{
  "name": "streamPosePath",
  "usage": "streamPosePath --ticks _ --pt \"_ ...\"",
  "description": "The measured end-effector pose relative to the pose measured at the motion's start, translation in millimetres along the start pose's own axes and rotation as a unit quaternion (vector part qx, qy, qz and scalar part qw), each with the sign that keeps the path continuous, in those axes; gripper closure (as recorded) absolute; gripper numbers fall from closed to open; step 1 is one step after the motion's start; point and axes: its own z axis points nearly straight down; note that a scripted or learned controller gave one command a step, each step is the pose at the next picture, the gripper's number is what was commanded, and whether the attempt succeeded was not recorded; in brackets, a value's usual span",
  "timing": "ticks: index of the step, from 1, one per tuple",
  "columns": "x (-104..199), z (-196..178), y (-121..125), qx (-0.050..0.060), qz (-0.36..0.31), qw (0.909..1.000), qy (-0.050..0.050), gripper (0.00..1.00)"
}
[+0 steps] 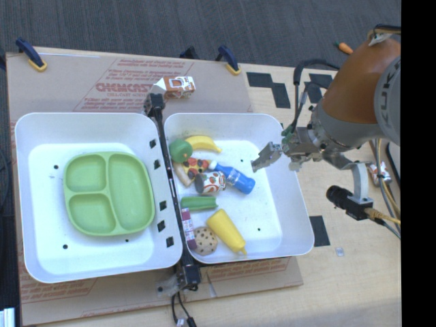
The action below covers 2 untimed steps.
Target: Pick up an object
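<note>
While the arm (354,94) reaches in from the right, the gripper (264,157) hangs over the right-hand part of the right bin (289,203), above bare white floor. Whether its fingers are apart or together cannot be told at this angle; nothing is visible between them.

Just left of the gripper, a blue bottle (238,180) lies tilted on the bin floor. Touching its left end is a small white toy with red and dark markings (212,180). Above these lie a banana (203,143), a green and red round fruit (180,150) and a small red and white piece (199,163), clustered close together. Below the bottle, a green cucumber-like piece (198,202) lies horizontally. Nearer the front edge, a yellow cone-shaped object (227,231) lies beside a speckled brown ball (204,240). All of these rest in the left half of the right bin.

The left bin (34,203) holds a green three-compartment tray (109,193). Behind the bins, a small orange and white carton (178,86) sits on the cardboard sheet (102,87), which blue clamps (31,54) fix to the bench.
</note>
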Motion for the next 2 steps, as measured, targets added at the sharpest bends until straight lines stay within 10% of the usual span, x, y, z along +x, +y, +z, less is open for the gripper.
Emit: streamPosePath --ticks 1,2 --pt "-33 101 -57 0.001 0.000 1.0000 0.000 0.00" --pt "-4 163 -56 0.000 -0.001 1.0000 0.000 0.00"
